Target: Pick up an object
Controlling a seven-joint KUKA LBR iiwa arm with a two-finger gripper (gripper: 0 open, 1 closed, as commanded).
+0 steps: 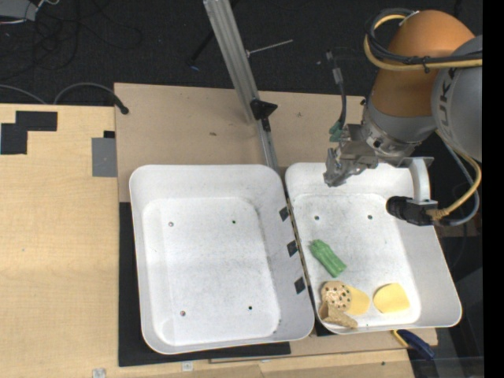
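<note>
The right bin (pixel 409 239) holds a green oblong piece (pixel 327 257) near its left wall. At its front lie a brown speckled cookie-like piece (pixel 338 296), a tan wedge (pixel 342 317) and a yellow block (pixel 390 298), with a yellow disc (pixel 358 300) between them. My gripper (pixel 339 172) hangs over the bin's back left corner, well behind all of these objects. Nothing shows between its tips.
The left bin (pixel 150 211) lies beside the right one. A slanted aluminium rail (pixel 236 61) runs from the top down to the gap between the bins. Black clips (pixel 290 246) sit along the shared edge. A black cable fitting (pixel 409 209) hangs over the right bin's right side.
</note>
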